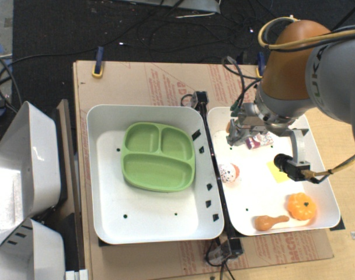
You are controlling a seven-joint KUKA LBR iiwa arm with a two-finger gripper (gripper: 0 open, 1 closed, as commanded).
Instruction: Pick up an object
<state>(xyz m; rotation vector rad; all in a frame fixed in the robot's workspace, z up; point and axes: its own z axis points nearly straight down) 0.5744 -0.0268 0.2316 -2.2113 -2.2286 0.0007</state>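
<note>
Leftmost, the left bin holds a green plate with three compartments, lying flat a little above the bin's middle and nearer its right wall than its left. A black divider runs between this bin and the right bin, which carries the smaller things. Just right of the divider, about halfway down the right bin, sits a small white ball with reddish marks. Toward the bin's near edge lies an orange gourd-shaped toy, and just to its right, close to the bin's right corner, an orange pumpkin. A yellow flat piece lies right of the ball, partly under a black fitting on the arm. Up in the bin's far part the gripper hangs over the white floor, pointing down and to the left; whether its pincer is spread or pressed together cannot be told from this angle. Right beside it, touching or nearly so, is a small white-and-red object, partly hidden by the gripper, and nothing can be seen between the pincer's tips. Farthest right, the grey arm with its orange band reaches in over the bin's far right corner.
</note>
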